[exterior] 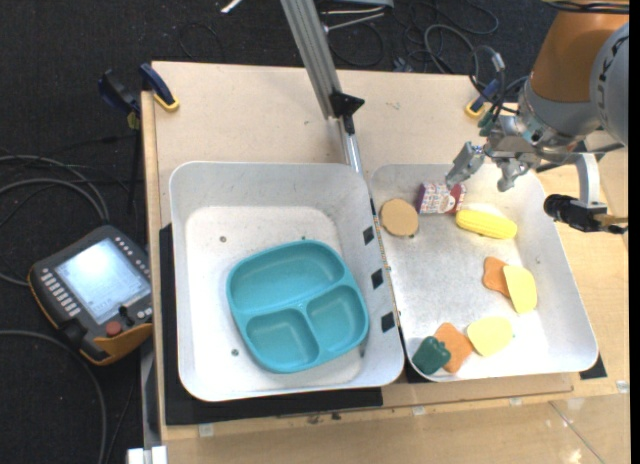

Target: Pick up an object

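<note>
- Camera view, carrier: the desk (250,112) bears two white bins side by side; the left bin (200,192) holds a teal divided tray (297,304); the right bin (560,282) holds the loose objects.
- Camera view, gripper: the gripper (487,169) hangs over the far edge of the right bin, near its far right corner; the two fingers are spread apart with clear space between them and grip nothing; the left fingertip sits just beside a small pink-and-white package (439,197), and contact cannot be confirmed.
- Camera view, candidate objects: the small pink-and-white package lies near the far edge of the right bin; a yellow corn-shaped piece (486,222) lies just beside it, toward the right rim; a round tan disc (400,218) lies near the far left corner of that bin.
- Camera view, remaining objects: an orange piece (494,273) and a yellow wedge (520,288) lie touching near the right rim; a pale yellow slice (490,334), a second orange piece (455,344) and a dark green piece (431,354) cluster at the near edge.
- Governing relation (judgement): the nearest objects are the package and the corn-shaped piece; both lie below the fingers, toward the near edge of the bin; the corn-shaped piece has its long axis running roughly left to right, tilted slightly toward the near right corner; a grasp across its short axis appears the more workable, requiring a short move toward the near edge, then descent.
- Task status (judgement): no object is lifted yet.
</note>
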`<state>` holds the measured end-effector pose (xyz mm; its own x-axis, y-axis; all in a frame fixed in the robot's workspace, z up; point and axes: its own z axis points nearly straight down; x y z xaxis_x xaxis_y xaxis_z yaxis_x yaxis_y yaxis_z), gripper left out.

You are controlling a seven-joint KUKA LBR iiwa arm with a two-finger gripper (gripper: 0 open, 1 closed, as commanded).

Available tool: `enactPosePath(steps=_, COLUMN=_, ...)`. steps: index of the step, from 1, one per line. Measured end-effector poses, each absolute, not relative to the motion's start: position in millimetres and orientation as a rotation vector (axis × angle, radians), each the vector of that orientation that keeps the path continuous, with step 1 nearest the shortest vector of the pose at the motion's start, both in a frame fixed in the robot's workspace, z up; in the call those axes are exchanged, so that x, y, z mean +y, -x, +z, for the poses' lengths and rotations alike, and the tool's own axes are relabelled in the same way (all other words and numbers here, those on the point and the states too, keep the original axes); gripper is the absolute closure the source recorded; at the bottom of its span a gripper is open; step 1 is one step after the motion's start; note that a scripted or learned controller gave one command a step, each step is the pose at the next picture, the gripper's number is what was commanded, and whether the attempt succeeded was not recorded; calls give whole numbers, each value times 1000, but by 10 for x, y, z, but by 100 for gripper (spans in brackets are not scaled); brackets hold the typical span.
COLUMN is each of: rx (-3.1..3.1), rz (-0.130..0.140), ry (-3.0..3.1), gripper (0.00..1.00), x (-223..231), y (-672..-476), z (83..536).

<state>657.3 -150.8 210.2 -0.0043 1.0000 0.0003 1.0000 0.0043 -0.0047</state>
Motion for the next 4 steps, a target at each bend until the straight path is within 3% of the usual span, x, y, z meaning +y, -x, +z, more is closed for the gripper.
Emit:
enactPosePath(steps=1, rx=-2218, rz=7, ry=2218, gripper=0, x=-1569, y=-6546, z=1483)
enactPosePath(steps=2, rx=-2231, rz=-6, ry=2227, gripper=0, x=-1574, y=-6578, z=1017)
enactPosePath(steps=3, rx=-2226, rz=-2, ry=2225, gripper=100, x=-1566, y=-6560, z=1097)
enactPosePath(steps=4, rx=-2229, rz=-7, ry=2222, gripper=100, x=-1483, y=-6616, z=1581)
